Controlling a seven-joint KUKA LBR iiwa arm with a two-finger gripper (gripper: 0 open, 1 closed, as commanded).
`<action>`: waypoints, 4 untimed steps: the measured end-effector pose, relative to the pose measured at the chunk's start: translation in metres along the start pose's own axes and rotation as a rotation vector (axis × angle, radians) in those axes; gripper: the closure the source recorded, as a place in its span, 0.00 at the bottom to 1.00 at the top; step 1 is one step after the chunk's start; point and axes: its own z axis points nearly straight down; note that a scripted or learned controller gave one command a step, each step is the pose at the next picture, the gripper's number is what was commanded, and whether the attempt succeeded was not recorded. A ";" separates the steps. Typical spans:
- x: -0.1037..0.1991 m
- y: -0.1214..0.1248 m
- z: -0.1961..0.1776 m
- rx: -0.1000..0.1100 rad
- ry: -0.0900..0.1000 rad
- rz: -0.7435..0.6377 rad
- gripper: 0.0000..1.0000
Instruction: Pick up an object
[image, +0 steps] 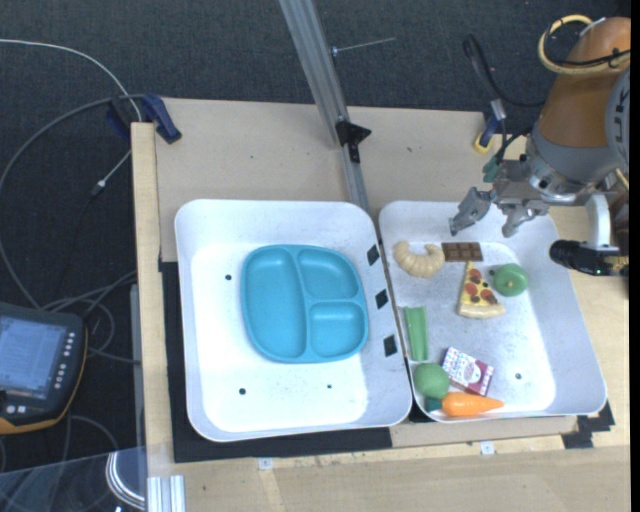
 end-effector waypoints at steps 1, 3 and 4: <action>0.000 0.000 0.000 0.000 0.000 0.000 0.00; 0.002 0.001 0.112 -0.002 -0.001 0.002 0.00; 0.002 0.003 0.097 -0.009 -0.002 0.000 1.00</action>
